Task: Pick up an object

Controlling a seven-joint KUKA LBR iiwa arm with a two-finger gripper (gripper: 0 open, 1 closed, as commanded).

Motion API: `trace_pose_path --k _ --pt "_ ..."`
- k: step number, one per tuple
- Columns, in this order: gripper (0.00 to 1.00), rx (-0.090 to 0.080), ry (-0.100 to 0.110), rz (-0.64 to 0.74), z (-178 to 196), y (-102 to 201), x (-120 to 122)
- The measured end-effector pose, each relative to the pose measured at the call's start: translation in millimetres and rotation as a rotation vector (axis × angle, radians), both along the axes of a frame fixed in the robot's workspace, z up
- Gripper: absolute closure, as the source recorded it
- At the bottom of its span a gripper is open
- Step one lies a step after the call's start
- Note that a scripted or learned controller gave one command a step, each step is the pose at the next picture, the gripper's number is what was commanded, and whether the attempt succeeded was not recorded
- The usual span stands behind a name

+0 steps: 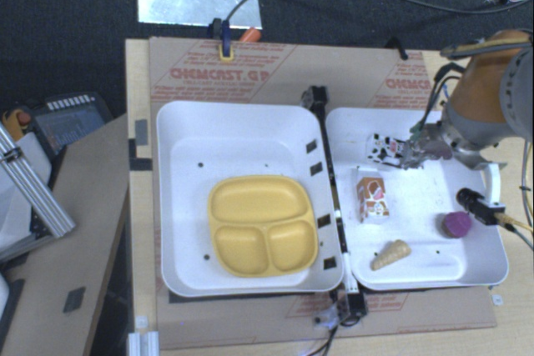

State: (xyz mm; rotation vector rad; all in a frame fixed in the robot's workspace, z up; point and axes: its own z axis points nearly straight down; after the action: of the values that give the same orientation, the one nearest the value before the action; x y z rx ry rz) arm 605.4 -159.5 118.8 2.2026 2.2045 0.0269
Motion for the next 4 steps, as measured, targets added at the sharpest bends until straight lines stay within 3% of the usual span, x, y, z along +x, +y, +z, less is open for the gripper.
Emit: trace_pose_path --k 1,3,4 --pt "1.0 0.003 0.022 0.004 64.9 -3.2 1.1" --pt "1.0 0.004 0.023 0.005 174.9 -0.6 -0.8" --pt "1.0 0.007 0.03 0.007 155.7 50.5 -14.2"
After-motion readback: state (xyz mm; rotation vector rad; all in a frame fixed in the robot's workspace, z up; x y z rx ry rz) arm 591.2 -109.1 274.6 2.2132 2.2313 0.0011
